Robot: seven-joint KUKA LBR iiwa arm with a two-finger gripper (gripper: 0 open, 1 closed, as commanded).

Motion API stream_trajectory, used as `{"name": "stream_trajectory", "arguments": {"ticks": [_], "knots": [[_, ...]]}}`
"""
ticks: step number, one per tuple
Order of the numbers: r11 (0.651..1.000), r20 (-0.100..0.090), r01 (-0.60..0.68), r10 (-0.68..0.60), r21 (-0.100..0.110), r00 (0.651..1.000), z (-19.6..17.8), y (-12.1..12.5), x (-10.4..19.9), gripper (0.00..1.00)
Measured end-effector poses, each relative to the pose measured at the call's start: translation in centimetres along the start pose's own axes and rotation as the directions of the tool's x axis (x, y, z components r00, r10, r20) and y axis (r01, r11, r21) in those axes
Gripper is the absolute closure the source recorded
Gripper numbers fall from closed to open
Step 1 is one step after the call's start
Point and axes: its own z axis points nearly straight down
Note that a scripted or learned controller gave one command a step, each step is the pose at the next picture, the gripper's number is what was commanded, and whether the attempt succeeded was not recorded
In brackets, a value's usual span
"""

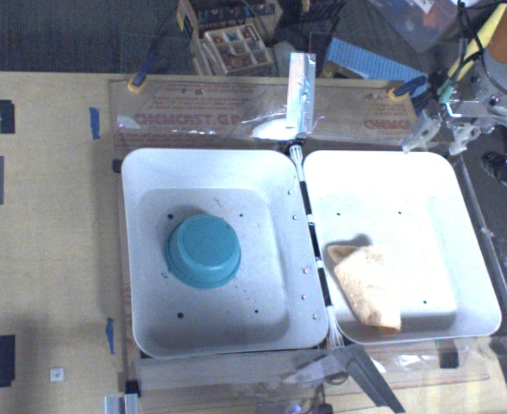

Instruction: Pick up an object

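A blue bowl (pixel 203 249) lies upside down in the middle of the left bin (pixel 150 175). A tan, sponge-like wedge (pixel 367 285) rests in the right bin (pixel 409 188), near its front left corner and close to the divider. My gripper (pixel 438 136) hangs over the far right rim of the right bin, well away from both objects. Its two fingers stand apart with nothing between them.
A clear plastic sheet and a metal bracket (pixel 301 93) run along the back of the bins. Cables and boxes (pixel 232 37) crowd the floor behind the bench. The arm's wrist (pixel 502 76) sits at the upper right.
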Motion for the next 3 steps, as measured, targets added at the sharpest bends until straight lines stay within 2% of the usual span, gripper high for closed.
{"name": "stream_trajectory", "arguments": {"ticks": [1, 2, 3], "knots": [[0.997, 0.003, -0.076, 0.076, -0.003, 0.997, -14.3, -2.4, -2.1, 0.00], [0.995, 0.002, -0.099, 0.099, -0.002, 0.995, 0.3, -3.1, 0.0, 0.00], [0.999, 0.001, -0.052, 0.052, -0.001, 0.999, 8.3, -6.1, -2.1, 0.00]]}}
